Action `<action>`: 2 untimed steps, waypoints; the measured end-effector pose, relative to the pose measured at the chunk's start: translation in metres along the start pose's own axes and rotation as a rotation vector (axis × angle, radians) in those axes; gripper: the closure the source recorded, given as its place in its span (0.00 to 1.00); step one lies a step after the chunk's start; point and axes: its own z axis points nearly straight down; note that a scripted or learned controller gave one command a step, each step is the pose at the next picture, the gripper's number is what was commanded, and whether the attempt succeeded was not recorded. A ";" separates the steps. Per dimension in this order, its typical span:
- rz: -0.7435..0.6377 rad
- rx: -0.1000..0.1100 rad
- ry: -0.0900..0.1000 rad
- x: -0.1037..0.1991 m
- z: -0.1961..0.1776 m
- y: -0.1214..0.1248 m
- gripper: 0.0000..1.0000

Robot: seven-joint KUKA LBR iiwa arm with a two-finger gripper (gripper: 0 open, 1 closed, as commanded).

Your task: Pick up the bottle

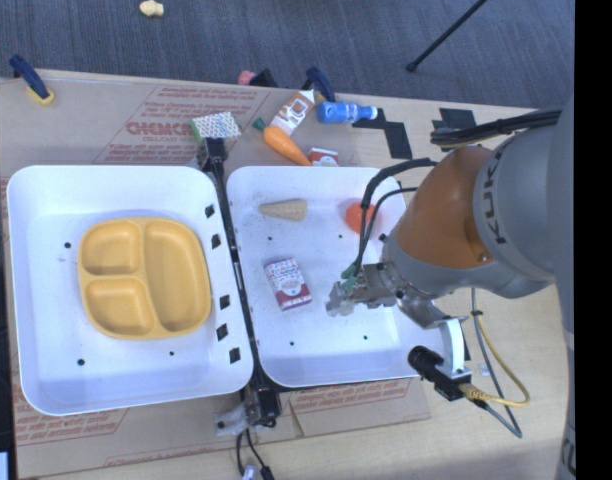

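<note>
Blue bottle (341, 113), lying flat on the brown surface (136, 138) near its far edge, outside both bins. Sits just past the far rim of the right bin (316, 353). Points its white cap toward the right edge, so runs long-ways along the far edge, not toward the near one. Has a white and orange bottle (293, 112) just beside it on the left, tilted, with a carrot (286, 146) and a small red box (324, 155) a bit nearer. Hard to say which of the two bottles is meant, but both lie in the same spot. Pincer (346, 296) hanging low over the middle of the right bin, next to a red packet (287, 284) on the bin floor. Cannot tell if open or closed, and no sign of anything held in it. Well apart from the blue bottle, which lies straight off toward the far edge from the pincer. Probably needs to lift, go over a tan cone (284, 209) and the bin's far rim, then come down across the bottle's short side. Could easily bump the white and orange bottle, being so close. Nothing picked up yet, so barely started.
</note>
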 end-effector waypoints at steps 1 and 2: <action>-0.089 -0.004 -0.001 0.007 -0.068 0.001 1.00; -0.103 0.000 0.000 -0.005 0.002 0.000 1.00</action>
